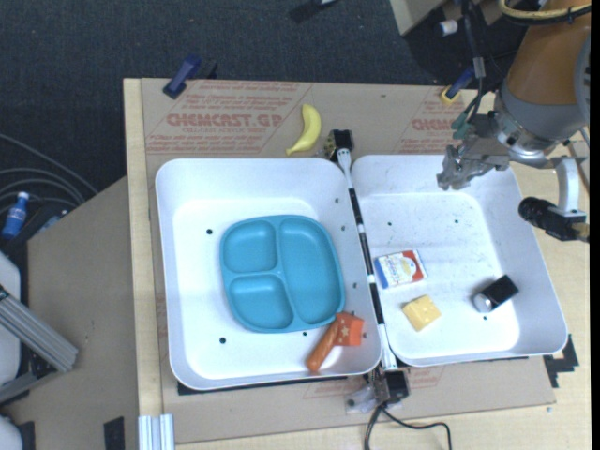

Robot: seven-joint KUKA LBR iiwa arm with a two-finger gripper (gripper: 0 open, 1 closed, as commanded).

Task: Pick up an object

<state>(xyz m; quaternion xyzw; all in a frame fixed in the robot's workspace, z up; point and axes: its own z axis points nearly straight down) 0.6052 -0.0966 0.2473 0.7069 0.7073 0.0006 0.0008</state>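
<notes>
The bench board (234,111) carries the red print "CHEMCAST GP" behind the left bin (178,251), which holds a blue divided plate (279,272) and an orange toy (335,341). Right of that bin, the right bin (525,336) holds a small red-and-white card (400,269), a yellow block (421,312) and a black-and-silver piece (494,293). The gripper (457,176) hangs over its far edge, well apart from them; a banana (306,129) lies behind the left bin.

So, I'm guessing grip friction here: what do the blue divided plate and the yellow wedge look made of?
The blue divided plate looks like moulded plastic: one even colour, rounded compartment walls, a soft sheen. The yellow wedge looks like a matte toy cheese, plastic or foam; too small to tell which.
</notes>
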